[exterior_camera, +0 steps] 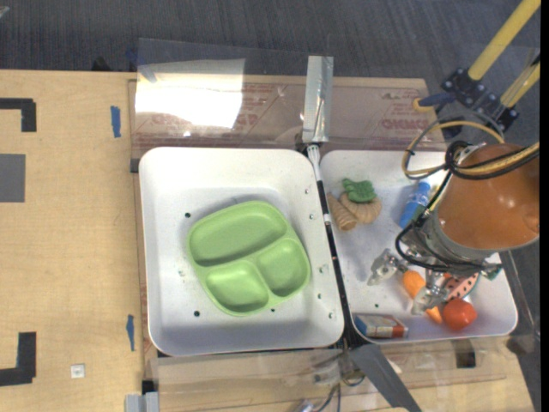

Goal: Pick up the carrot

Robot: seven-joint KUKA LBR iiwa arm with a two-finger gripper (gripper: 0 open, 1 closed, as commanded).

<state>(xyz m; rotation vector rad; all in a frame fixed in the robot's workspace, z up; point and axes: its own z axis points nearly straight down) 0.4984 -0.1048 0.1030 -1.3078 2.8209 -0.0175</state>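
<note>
The carrot (415,281) is a small orange piece lying in the right bin (377,166), near its front. My gripper (407,282) has come down over it from the right, below the orange band of the arm. It is open, with one metal finger (381,270) to the carrot's left and the other finger (435,293) to its right, so the carrot lies between them without being squeezed. Another orange bit (434,314) shows just past the right finger; whether it belongs to the carrot is unclear.
A red tomato-like ball (461,314) sits close to the gripper's right. A red and white tube (383,325) lies at the front wall. Further back are a blue bottle (416,202), a tan pastry (352,212) and a green toy (358,190). The left bin (163,187) holds a green divided plate (249,256).
</note>
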